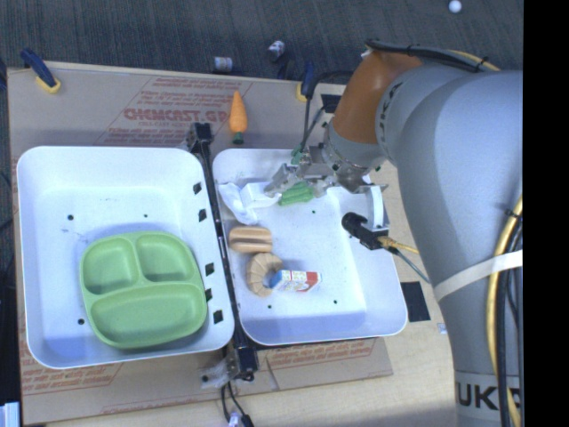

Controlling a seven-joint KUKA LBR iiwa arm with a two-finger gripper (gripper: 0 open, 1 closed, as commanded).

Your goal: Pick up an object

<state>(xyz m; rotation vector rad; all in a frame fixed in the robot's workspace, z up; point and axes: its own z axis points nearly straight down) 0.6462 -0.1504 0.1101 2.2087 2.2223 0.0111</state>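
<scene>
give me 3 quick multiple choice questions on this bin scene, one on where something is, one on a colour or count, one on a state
1. Where does the green divided tray lie?
A. in the left bin
B. in the right bin
C. on the cardboard behind the bins

2. How many compartments does the tray have?
A. two
B. three
C. five

3. How does the orange carrot-shaped toy sit?
A. clamped in the gripper
B. inside the tray
C. loose on the cardboard, outside both bins

Answers:
1. A, the tray rests on the floor of the left bin.
2. B, two small sections sit above one long section.
3. C, it lies on the cardboard behind the bins, while the gripper is down in the right bin.
</scene>
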